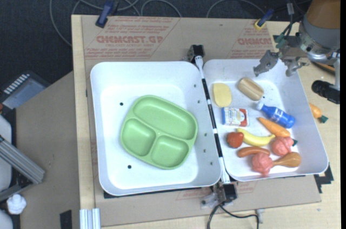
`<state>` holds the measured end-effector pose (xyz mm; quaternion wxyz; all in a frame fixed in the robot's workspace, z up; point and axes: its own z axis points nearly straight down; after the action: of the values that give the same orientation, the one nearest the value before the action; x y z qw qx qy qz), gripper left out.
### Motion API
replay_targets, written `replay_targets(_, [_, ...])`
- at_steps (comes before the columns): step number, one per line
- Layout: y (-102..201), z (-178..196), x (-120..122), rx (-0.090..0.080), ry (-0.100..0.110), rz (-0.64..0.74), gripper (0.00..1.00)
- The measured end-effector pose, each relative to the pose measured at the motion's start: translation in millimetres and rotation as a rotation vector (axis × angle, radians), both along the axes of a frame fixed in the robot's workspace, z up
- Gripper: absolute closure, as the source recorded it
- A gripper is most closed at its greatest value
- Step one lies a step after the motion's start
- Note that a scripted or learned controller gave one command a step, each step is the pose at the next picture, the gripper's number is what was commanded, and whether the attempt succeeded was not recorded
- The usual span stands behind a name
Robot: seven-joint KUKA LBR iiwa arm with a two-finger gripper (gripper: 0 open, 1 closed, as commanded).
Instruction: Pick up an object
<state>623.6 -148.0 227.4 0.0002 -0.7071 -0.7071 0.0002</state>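
Toy hot dog bun [250, 88] lies just below-left of my jaws [278, 65], which hang spread and empty above the right bin [308, 114].

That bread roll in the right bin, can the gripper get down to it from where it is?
Probably yes. The gripper hangs just above and right of the bread roll, which lies at the pile's top edge with nothing on it.

The gripper [279, 64] hung over the right bin [320, 142] at its twelve o'clock edge, fingers spread, holding nothing. Toy food lay below it: a bread roll [250, 88], banana [255, 139], carrot [274, 126]. A green divided plate [158, 131] sat in the left bin [106, 75].
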Motion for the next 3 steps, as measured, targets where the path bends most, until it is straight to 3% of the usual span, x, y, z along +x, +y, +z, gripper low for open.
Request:
replay_targets(1, [-52.7, -114.3, -29.4, -0.001, 0.002, 0.000, 0.00])
replay_targets(2, [-24.0, -143.4, -64.0, 0.001, 0.001, 0.000, 0.00])
replay_targets(3, [-47.9, -143.1, -145.4, -0.001, 0.001, -0.002, 0.00])
